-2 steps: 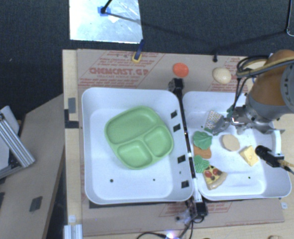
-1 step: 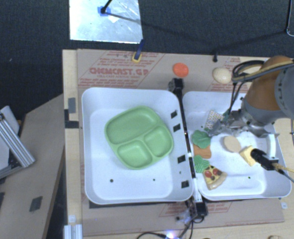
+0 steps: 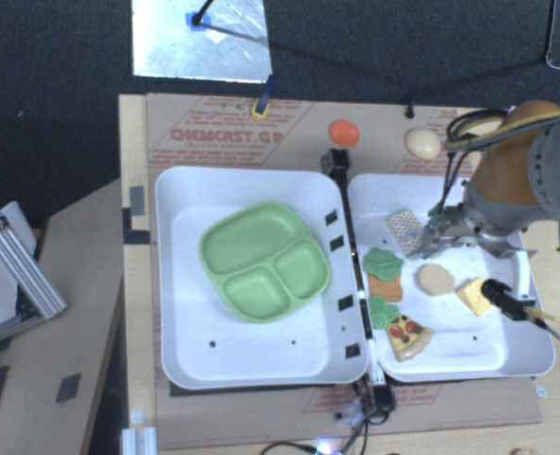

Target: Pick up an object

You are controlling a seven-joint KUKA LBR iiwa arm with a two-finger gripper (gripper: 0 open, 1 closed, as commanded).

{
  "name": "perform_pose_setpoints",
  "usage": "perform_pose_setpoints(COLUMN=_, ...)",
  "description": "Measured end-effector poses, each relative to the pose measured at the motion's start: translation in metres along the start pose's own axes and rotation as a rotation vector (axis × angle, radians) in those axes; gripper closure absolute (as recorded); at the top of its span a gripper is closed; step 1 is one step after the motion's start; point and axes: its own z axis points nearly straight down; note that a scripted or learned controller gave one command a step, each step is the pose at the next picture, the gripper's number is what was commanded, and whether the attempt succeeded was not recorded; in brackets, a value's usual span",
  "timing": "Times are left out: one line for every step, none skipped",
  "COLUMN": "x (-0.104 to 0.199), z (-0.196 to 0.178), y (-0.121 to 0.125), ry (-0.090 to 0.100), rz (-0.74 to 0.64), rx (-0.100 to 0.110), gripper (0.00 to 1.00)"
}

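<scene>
The grey arm with its orange band (image 3: 507,173) reaches in over the far right corner of the right-hand shallow white plastic bin (image 3: 516,354). Its two-finger gripper (image 3: 429,240) hangs low near the bin's far left part, just beside a small flat patterned pale wrapper-like piece (image 3: 402,224); whether the fingers are spread or pressed together cannot be told, and nothing is seen between them.

The right bin carries small toy foods. A ruffled green lettuce-like leaf (image 3: 384,263) lies by the left wall, touching a flat orange slab (image 3: 387,288) below it, and a second darker green bumpy piece (image 3: 384,313) follows toward the near edge. A wedge-shaped pizza slice with red and yellow topping (image 3: 407,336) rests near the near left corner. A smooth round tan disc like a biscuit (image 3: 437,279) sits in the middle, with a yellow cheese-like wedge (image 3: 473,295) just to its right.

The left-hand shallow white bin (image 3: 185,349) holds a glossy pale green plastic plate with three compartments (image 3: 264,260), tilted in the bin's middle.

Beyond the bins, on the brown printed cardboard sheet (image 3: 223,133), lie an orange ball (image 3: 343,133) and a cream egg-shaped object (image 3: 423,143).
</scene>
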Motion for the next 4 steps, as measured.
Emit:
perform_pose_setpoints(x=0.006, z=-0.049, y=-0.006, ry=0.001, rz=-0.003, rx=0.001, gripper=1.00)
perform_pose_setpoints(x=0.016, z=-0.107, y=-0.003, ry=0.000, rz=-0.005, rx=-0.002, gripper=1.00)
perform_pose_setpoints(x=0.016, z=-0.130, y=-0.001, ry=0.001, rz=-0.005, rx=0.001, gripper=1.00)
perform_pose_setpoints(x=0.049, z=-0.125, y=-0.039, ry=0.003, rz=-0.007, rx=0.007, gripper=1.00)
